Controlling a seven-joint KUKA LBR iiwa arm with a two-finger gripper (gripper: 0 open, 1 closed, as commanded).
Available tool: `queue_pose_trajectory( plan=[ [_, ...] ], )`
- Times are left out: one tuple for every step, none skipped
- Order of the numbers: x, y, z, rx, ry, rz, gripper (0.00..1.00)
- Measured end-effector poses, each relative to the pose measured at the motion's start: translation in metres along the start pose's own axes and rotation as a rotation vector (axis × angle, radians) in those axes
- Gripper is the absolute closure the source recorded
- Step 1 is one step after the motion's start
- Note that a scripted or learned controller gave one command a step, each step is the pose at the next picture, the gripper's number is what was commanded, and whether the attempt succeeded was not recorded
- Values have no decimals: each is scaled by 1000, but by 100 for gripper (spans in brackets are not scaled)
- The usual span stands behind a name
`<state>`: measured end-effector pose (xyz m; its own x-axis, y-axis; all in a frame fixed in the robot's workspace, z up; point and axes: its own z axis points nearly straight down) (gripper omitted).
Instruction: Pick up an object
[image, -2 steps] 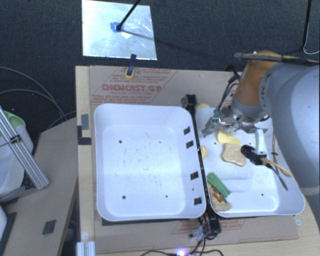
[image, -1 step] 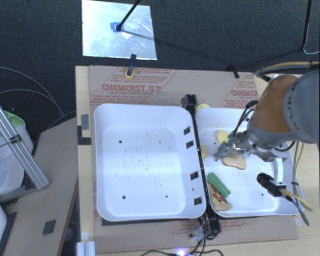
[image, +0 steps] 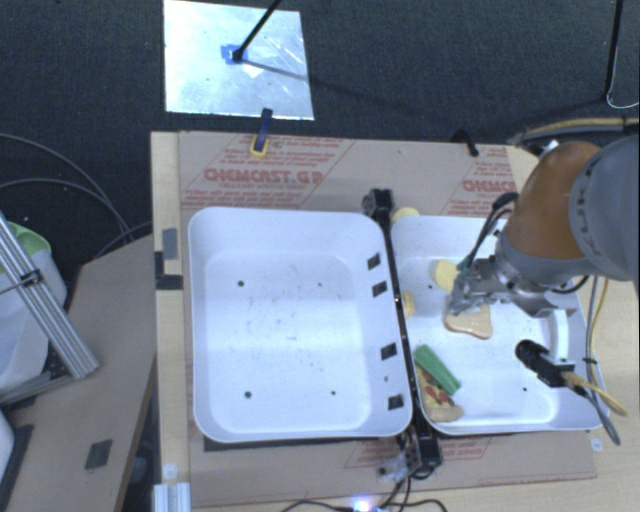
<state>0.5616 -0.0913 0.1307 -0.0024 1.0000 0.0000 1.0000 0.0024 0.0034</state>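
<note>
Your pincer is down in the right bin, right over a tan toast-shaped piece near the bin's middle. You cannot tell how its grip stands. A yellow piece lies just beside it. A green block sits by the bin's front left corner. The left bin sits next to it on the tabletop.

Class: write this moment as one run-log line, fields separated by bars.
arm: reaching into right bin | pincer: low over tan toast-shaped piece | nearby: yellow piece, green block | grasp: unconfirmed
</note>
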Motion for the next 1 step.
queue_pose_trajectory(
  plan=[
    [8,63,-14,-5,-1,-4,100]
  ],
)
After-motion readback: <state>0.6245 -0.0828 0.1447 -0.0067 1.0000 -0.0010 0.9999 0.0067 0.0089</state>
